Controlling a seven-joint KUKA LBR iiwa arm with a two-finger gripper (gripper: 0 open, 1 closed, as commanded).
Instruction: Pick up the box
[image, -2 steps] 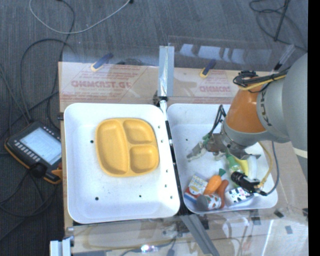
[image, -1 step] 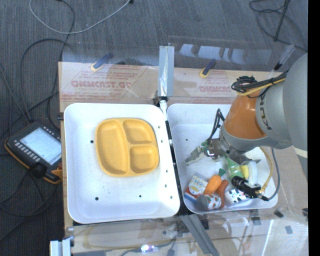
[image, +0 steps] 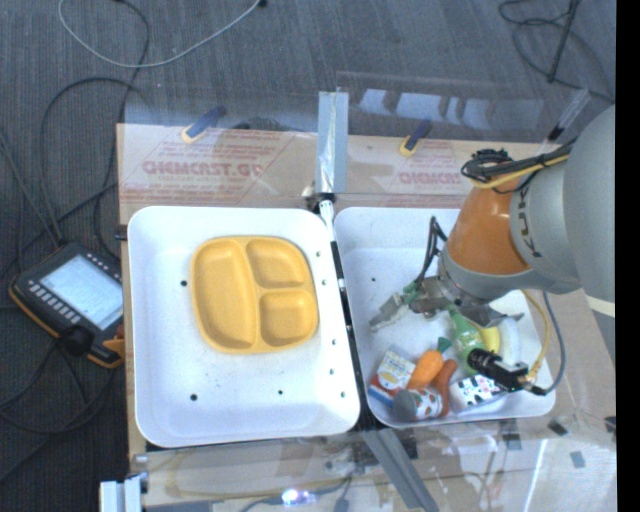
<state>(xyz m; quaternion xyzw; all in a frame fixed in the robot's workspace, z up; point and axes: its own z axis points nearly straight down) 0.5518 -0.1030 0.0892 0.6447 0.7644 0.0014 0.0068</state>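
I have the arm (image: 510, 225) reaching in from the right and hanging over the right bin (image: 375, 262), wrist bent down toward the clutter. The gripper (image: 415, 300) sits low above the bin floor, just up and left of the pile. I cannot tell how it is set; the wrist covers too much of it.

The box (image: 396, 370) I take to be the small white carton with red and yellow print, lying near the bin's front edge. It touches a carrot (image: 428, 368) on its right and a grey lump (image: 406, 404) just below. A green piece (image: 463, 329) and a banana (image: 505, 345) crowd in behind, and a black-and-white toy (image: 480, 388) lies to the right. The left bin (image: 160, 300) holds a yellow tray (image: 255, 292), well apart from all this.

My worry is the crowding. Coming down on the box, a finger could land on the carrot and shove the box aside, or close on both together. The box lies flat and tilted, so a grip across its corners may slip. It is also close to the front wall, which leaves little room on that side.
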